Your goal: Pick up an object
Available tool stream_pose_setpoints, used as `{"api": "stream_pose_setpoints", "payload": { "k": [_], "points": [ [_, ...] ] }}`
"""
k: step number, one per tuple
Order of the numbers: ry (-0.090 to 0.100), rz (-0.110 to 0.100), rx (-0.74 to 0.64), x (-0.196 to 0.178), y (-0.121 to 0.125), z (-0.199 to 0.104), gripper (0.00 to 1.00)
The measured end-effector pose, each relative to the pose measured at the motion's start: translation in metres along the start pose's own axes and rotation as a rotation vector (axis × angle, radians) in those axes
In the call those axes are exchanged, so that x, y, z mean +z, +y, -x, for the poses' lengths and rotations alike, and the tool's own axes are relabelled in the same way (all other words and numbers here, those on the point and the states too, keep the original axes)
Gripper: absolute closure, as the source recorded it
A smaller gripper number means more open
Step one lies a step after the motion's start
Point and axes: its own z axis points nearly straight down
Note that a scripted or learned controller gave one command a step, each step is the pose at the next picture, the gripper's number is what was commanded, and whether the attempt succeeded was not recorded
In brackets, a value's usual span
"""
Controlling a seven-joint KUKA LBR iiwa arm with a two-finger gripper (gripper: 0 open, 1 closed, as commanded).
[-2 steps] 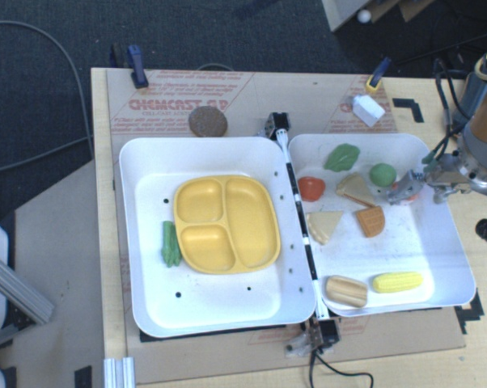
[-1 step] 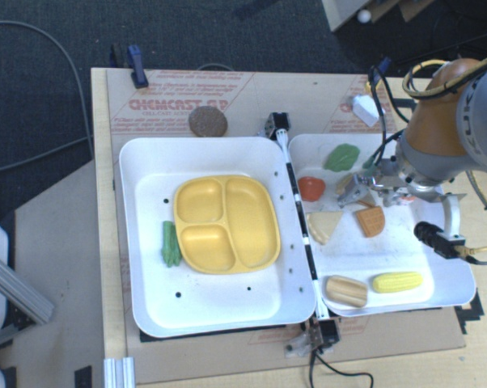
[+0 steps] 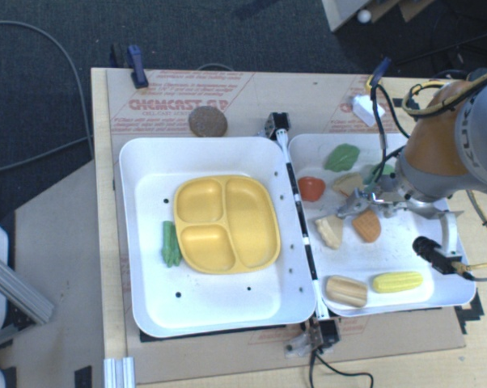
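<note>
The right bin (image 3: pixel 438 297) holds several toy foods: a green leaf (image 3: pixel 342 158), a red tomato (image 3: pixel 311 188), a pale beige piece (image 3: pixel 348 183), a tan bread chunk (image 3: pixel 330 233), an orange piece (image 3: pixel 367 227), a bun (image 3: pixel 346 291) and a yellow corn cob (image 3: pixel 398 281). My gripper (image 3: pixel 355 207) is low over the middle of this bin, between the beige piece and the orange piece, with the bread chunk just to its lower left. I see nothing lifted.
The left bin (image 3: pixel 146 297) carries a yellow divided plate (image 3: pixel 226 221) and a green pea pod (image 3: pixel 171 243) beside it. A black divider rail (image 3: pixel 296 208) runs between the bins. A brown disc (image 3: pixel 207 122) lies on the cardboard behind. Cables hang near the arm (image 3: pixel 442 148).
</note>
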Motion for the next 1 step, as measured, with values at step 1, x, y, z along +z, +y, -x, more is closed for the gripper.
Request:
{"api": "stream_pose_setpoints", "payload": {
  "k": [1],
  "points": [
    [0.008,-0.014,-0.001,0.0058,-0.0317,-0.0250,0.00]
  ]
}}
